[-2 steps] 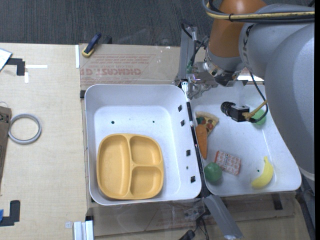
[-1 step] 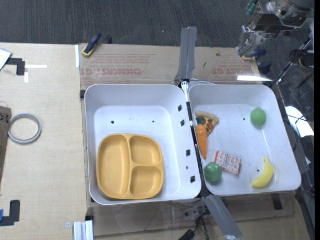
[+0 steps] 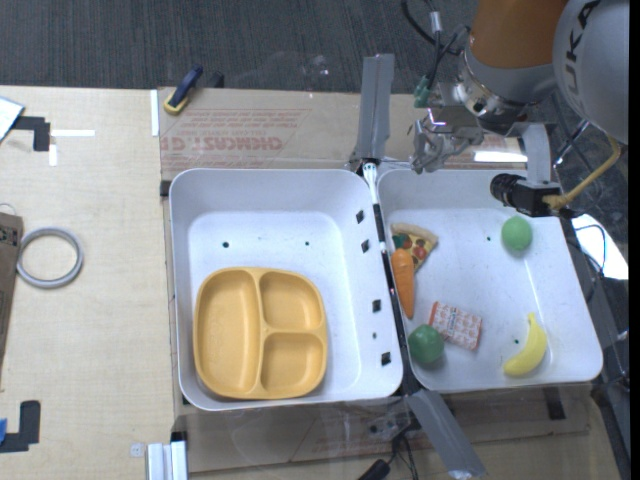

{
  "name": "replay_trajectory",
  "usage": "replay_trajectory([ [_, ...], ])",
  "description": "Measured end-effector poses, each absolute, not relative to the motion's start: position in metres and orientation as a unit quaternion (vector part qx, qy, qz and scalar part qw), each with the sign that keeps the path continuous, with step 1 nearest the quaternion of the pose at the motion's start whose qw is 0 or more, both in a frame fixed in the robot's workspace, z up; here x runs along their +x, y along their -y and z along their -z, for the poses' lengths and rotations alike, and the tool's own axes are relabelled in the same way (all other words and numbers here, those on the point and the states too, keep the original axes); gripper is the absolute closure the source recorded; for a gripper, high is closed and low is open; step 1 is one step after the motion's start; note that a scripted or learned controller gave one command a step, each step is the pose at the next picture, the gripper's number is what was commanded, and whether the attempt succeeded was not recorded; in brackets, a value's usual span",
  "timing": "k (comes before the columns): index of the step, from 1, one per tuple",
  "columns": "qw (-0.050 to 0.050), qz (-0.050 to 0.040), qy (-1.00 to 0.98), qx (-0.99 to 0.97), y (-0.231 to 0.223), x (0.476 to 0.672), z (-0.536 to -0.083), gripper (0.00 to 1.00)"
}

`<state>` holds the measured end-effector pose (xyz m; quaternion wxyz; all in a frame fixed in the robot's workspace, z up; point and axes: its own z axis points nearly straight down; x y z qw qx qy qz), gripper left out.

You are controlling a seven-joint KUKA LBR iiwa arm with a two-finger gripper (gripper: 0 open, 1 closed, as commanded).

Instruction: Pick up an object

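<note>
My gripper hangs above the far rim of the right bin, open, with nothing between its fingers. Below it in that bin lie a pizza slice and an orange carrot against the left wall. A light green ball rests near the far right. A dark green round fruit, a red and white packet and a yellow banana lie along the near side. All of these sit apart from the gripper.
The left bin holds a yellow divided plate. On the bench at the left lies a grey tape roll. A blue and yellow tool rests on the cardboard behind the bins.
</note>
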<state>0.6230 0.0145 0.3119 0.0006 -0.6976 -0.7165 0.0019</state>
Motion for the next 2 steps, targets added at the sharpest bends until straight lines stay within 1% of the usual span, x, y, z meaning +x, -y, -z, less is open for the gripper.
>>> replay_trajectory([
  [1, 0.001, -0.0018, 0.733, -0.680, -0.054, 0.659, -0.229, 1.00],
  [2, 0.001, -0.0015, 0.765, -0.644, -0.110, 0.659, -0.198, 1.00],
])
